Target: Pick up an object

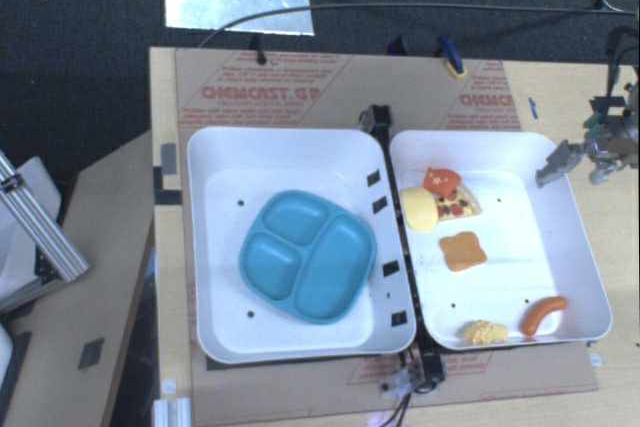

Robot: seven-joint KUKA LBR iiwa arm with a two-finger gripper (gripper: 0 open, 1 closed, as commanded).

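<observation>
I see the jaws [580,163] spread apart, gripping nothing, at the right white bin's [590,265] far right rim. Candidate orange sausage [543,314] lies in that bin's near right corner. Blue sectioned plastic plate [307,255] sits in left bin [215,215].

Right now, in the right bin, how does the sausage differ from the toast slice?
The sausage is long, rounded and orange-red; the toast slice is flat, roughly square and brown-orange. The sausage lies near the bin's front right corner, close to the wall; the toast lies nearer the middle, just below the pizza slice. Both rest loose on the right bin floor, apart from the gripper.
</observation>
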